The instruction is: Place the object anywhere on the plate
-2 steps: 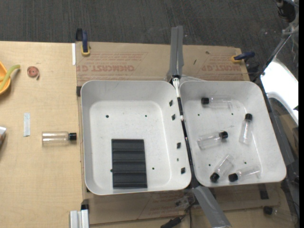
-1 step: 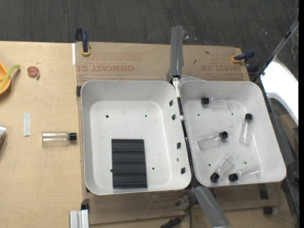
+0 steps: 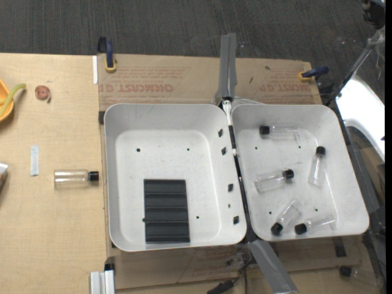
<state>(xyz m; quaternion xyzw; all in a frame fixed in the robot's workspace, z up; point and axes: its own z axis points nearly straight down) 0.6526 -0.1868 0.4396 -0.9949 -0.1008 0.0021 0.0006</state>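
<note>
A black ribbed plate [image 3: 165, 211] lies flat in the front half of the left white bin [image 3: 122, 133]. The right white bin [image 3: 343, 164] holds several clear vials with black caps, all on their sides. One vial [image 3: 278, 131] is near the back, one [image 3: 274, 179] in the middle and one [image 3: 316, 164] towards the right. More vials [image 3: 285, 216] lie at the front wall.
Another clear vial [image 3: 75, 176] lies on the wooden bench left of the bins, near a small white strip [image 3: 34, 160]. A reddish disc [image 3: 41, 92] and an orange item [image 3: 5, 100] sit at the far left. Clamps [image 3: 107, 54] hold the cardboard behind the bins.
</note>
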